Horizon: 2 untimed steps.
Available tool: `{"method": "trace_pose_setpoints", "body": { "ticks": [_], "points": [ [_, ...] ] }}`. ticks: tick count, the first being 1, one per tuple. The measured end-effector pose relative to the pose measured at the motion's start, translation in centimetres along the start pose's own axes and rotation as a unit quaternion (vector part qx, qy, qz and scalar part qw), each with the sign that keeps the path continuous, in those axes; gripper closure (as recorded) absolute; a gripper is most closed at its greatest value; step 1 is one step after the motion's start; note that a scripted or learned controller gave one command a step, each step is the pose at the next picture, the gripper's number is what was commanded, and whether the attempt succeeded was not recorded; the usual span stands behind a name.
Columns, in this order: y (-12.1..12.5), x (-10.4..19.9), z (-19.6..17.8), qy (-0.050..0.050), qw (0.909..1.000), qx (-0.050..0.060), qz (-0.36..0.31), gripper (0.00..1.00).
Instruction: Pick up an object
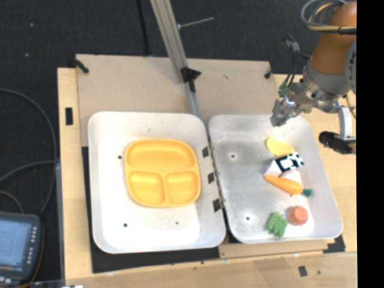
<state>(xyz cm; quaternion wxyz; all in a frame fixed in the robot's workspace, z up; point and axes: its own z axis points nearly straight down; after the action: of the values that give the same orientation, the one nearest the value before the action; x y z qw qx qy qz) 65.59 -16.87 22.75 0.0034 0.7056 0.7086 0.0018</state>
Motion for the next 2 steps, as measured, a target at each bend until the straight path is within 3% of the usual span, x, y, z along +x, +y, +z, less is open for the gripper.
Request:
{"method": "trace_pose_setpoints", "body": {
  "ticks": [2],
  "points": [
    [0.9, 10.4, -2.4, 0.002, 1.0, 0.002, -0.001, 1.0]
  ]
}}
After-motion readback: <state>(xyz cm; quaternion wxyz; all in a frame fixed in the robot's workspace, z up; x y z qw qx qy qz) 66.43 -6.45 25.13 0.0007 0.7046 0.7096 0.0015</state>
